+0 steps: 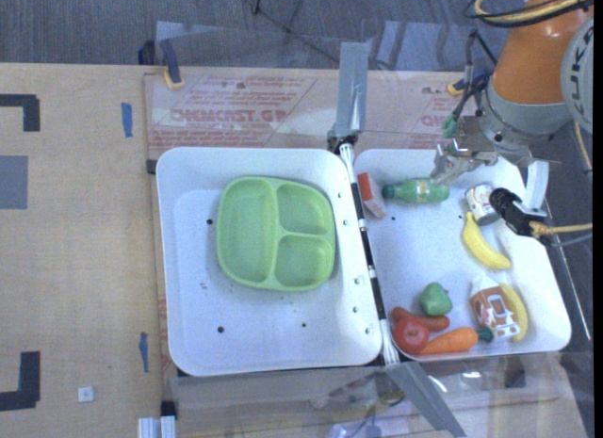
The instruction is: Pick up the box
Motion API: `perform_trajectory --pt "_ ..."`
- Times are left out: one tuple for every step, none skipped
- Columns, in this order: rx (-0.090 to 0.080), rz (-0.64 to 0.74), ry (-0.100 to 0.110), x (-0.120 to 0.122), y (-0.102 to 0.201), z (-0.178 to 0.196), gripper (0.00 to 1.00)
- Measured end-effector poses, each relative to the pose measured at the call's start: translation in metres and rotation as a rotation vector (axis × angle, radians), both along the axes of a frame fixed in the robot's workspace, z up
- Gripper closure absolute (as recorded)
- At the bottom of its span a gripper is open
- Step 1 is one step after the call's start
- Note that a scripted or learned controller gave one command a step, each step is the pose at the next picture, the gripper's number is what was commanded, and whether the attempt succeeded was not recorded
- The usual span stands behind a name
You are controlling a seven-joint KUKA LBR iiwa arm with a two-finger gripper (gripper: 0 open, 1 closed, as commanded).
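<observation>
Camera view
Hand (452, 161): low over the right bin's (415, 248) far edge; cannot tell its state.
Box (497, 312): orange and white, lying flat in the right bin, well toward the viewer from the hand, untouched.
Green bottle (415, 191): just below the hand, on its side.
Banana (483, 242): between hand and box.
Green tray (276, 233): left bin (188, 332), far left of the hand.
</observation>
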State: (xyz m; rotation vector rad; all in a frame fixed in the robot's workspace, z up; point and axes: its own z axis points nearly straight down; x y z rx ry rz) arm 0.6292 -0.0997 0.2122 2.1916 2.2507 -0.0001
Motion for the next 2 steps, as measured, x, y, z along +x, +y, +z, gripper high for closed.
perform_trajectory --pt "-0.002 0.108 -0.003 0.038 -0.044 0.057 1.0" --pt "-0.002 -0.038 -0.003 0.038 -0.002 0.224 1.0"
